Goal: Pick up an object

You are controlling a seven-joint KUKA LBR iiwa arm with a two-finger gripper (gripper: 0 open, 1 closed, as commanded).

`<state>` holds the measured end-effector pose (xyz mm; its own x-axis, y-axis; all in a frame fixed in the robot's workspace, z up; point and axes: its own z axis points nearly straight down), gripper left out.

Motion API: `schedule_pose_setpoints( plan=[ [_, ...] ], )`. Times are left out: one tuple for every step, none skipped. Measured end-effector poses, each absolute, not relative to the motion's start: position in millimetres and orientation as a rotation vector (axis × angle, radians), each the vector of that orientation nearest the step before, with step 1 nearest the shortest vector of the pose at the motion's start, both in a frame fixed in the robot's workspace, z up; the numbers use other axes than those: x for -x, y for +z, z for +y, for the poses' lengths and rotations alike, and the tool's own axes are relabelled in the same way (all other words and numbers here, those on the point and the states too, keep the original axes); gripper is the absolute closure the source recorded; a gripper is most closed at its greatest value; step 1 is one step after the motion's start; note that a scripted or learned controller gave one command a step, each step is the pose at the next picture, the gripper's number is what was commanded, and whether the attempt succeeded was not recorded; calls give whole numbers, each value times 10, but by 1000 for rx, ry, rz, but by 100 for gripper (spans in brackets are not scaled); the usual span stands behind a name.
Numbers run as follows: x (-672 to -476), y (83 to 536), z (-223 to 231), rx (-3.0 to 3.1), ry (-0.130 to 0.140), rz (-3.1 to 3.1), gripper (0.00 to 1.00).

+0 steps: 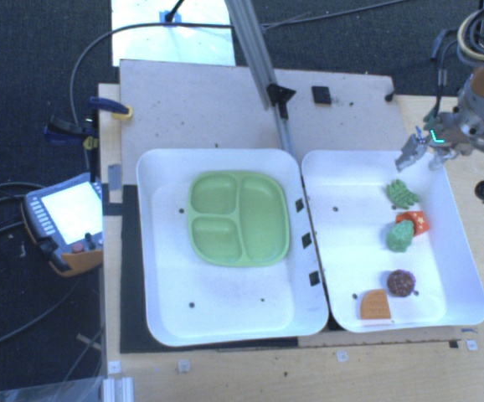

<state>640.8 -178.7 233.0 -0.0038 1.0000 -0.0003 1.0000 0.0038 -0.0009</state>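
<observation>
The tool (424, 151) hangs over the far right corner of the right bin (342, 182), its two fingers spread and nothing between them, which fits an approach for a grab not yet made. All the loose pieces lie in that bin, strung along its right wall: a dark green leafy piece (402, 194) nearest the tool, then a lighter green lump (399, 236) touching an orange-red piece (414, 223), then a dark round piece (401, 282) and an orange wedge (374, 305). I'd judge the leafy piece the likeliest pick, being closest.
</observation>
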Motion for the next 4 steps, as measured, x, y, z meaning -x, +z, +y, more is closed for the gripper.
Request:
schedule_pose_setpoints(
  plan=[
    [-6416,2345,-1786,2218,-2,-2228,0],
    [-6435,1738,-1739,2214,1,-2229,0],
    [-6462,1156,-1812,2219,1,-2225,0],
    [-6514,918,-1811,2223,-11,-2237,0]
  ],
)
